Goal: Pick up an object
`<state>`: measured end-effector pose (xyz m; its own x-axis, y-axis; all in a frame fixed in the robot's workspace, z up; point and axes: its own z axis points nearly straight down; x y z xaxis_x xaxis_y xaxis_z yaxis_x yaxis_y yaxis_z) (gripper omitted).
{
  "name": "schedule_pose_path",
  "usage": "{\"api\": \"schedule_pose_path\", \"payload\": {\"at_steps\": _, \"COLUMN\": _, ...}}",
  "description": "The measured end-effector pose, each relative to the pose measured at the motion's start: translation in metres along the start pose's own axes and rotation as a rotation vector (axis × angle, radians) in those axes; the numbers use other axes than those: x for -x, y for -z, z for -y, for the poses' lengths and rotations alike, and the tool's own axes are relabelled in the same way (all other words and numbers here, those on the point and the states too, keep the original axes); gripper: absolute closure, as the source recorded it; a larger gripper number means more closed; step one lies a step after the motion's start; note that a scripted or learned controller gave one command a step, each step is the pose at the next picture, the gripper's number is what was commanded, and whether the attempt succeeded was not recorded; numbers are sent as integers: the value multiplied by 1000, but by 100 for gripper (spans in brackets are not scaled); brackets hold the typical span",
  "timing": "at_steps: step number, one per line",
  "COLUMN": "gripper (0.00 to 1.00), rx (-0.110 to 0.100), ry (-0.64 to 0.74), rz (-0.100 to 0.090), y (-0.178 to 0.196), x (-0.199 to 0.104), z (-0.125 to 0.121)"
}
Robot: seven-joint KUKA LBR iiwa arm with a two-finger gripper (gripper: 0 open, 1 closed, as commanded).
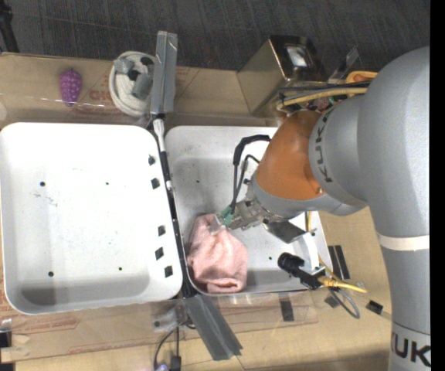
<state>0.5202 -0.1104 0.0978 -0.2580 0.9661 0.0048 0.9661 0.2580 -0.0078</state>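
Camera view: pink cloth (217,256) lies bunched in right bin (207,141), at its near-left corner, against the divider. Gripper (234,216) sits just above-right of cloth's top edge, touching or nearly; grip state cannot be told. Cloth's long axis runs away from gripper.

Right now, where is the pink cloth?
The pink cloth lies bunched in the right bin, at its lower left corner against the divider between the bins, just below and left of the tool.
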Motion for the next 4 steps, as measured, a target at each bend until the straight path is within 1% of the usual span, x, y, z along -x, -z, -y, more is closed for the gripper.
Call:
{"api": "schedule_pose_path", "payload": {"at_steps": 1, "gripper": 0, "rx": 0, "ry": 0, "rz": 1, "y": 0, "x": 0, "z": 0}}
{"api": "schedule_pose_path", "payload": {"at_steps": 2, "gripper": 0, "rx": 2, "ry": 14, "rz": 2, "y": -8, "x": 8, "z": -66}}
{"api": "schedule_pose_path", "payload": {"at_steps": 3, "gripper": 0, "rx": 4, "ry": 403, "rz": 5, "y": 93, "x": -40, "z": -54}}
{"api": "schedule_pose_path", "payload": {"at_steps": 4, "gripper": 0, "rx": 2, "ry": 321, "rz": 3, "y": 54, "x": -7, "z": -10}}
